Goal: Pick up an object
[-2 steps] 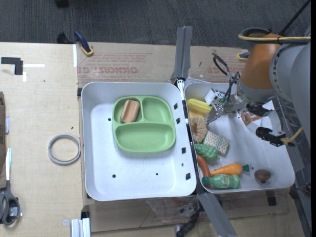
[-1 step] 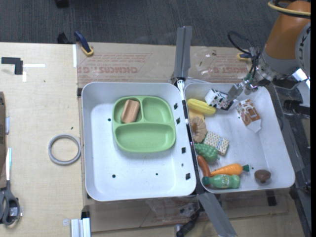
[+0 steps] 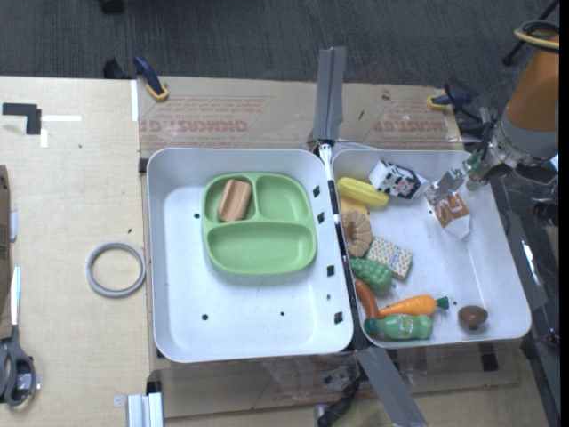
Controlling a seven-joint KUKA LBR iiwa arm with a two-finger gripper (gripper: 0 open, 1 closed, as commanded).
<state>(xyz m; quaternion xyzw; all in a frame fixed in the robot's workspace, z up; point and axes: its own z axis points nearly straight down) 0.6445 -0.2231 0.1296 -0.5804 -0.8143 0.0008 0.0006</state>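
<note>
1. Camera view: the gripper [image 3: 447,188] is seen over the far right of the right bin [image 3: 498,274]; its opening cannot be told.
2. An orange-white packet [image 3: 453,213] is located just below it.

I see the table [image 3: 71,194] as a pale wooden surface with a sheet of printed cardboard [image 3: 231,114] laid across its far side. Two shallow white bins sit side by side on it, touching: the left bin [image 3: 178,327] and the right bin [image 3: 498,283]. On the bare wood left of the bins lies a grey tape ring [image 3: 116,268], and scissors [image 3: 15,363] rest at the near left edge.
</note>
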